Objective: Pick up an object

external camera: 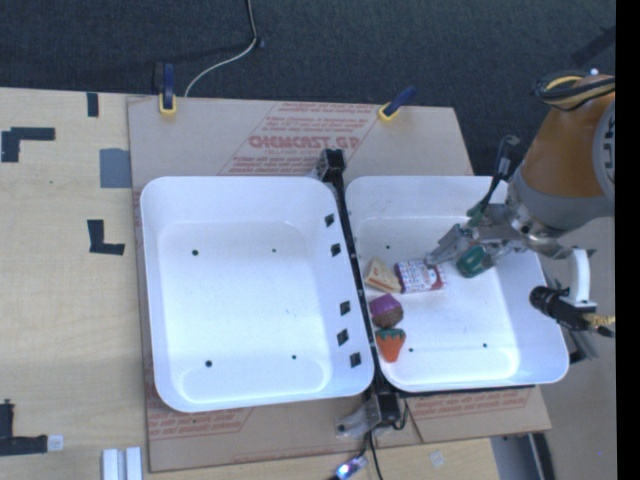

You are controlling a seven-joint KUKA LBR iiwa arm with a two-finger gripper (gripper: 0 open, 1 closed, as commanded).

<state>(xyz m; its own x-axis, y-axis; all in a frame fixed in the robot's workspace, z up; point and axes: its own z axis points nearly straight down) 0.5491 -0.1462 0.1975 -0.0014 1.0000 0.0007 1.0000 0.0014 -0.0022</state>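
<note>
So, gripper (452, 251) low in the right bin (500, 363)
Can't tell if the fingers are open or closed; a small packet (420, 276) lies just at their 8 o'clock, wedge (380, 275), purple ball (386, 310) and strawberry (390, 343) further left

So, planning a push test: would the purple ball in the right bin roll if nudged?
Probably. The purple ball looks round, so it should roll. The orange toy close beside it may block it that way. It looks small, so likely light.

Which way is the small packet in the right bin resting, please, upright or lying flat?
Lying flat: the packet rests lengthwise on the right bin's floor.
</note>
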